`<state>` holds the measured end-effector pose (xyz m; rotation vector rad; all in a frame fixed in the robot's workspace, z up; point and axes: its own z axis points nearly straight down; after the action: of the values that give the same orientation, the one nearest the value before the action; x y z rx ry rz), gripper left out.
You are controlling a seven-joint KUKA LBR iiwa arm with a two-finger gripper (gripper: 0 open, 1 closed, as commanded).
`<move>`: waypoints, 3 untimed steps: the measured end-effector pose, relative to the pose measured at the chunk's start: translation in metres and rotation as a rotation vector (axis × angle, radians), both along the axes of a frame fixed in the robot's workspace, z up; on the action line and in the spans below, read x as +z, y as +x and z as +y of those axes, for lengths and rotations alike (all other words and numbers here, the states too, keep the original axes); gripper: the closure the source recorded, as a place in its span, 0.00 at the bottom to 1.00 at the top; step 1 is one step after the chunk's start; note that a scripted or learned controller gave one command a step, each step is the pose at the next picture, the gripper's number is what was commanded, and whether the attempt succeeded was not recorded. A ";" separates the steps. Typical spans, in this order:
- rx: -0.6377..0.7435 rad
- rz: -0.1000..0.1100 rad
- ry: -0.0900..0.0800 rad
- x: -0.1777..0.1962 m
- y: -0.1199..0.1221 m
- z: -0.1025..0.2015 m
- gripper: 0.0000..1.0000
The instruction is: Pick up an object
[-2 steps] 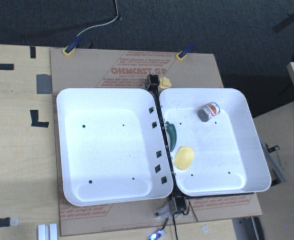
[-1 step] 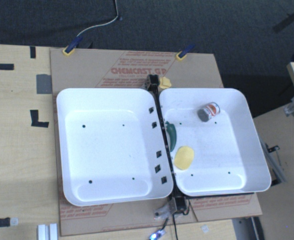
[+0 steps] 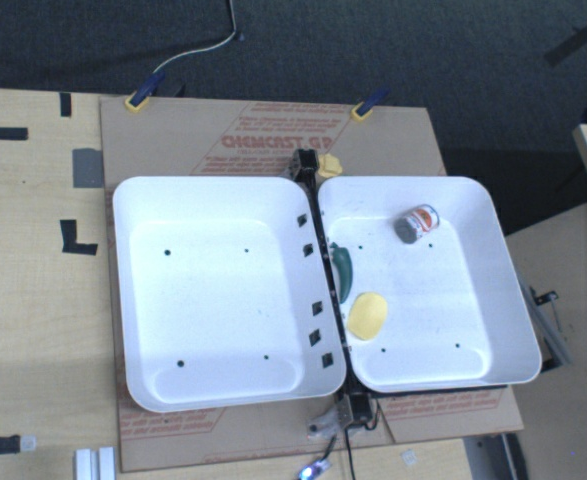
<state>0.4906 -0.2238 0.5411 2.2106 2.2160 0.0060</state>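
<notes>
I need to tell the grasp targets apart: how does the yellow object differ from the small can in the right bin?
The yellow object is rounded, plain and bigger; the can is a short cylinder, grey-ended with a red-and-white side. The yellow object sits near the divider, the can further toward the back. Both lie in the right bin.

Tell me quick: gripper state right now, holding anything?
Gripper: cannot be told from the camera view. The yellow rounded object, the dark green flat piece and the small grey-ended can all lie loose in the right white bin.
</notes>
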 end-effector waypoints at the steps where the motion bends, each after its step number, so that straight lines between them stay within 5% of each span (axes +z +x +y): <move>1: -0.002 0.010 0.004 -0.006 -0.001 0.000 0.00; 2: -0.001 0.009 0.002 0.004 0.000 0.000 1.00; 3: -0.003 0.017 0.007 -0.070 -0.007 0.000 1.00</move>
<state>0.4833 -0.2236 0.4714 2.2265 2.2244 -0.0055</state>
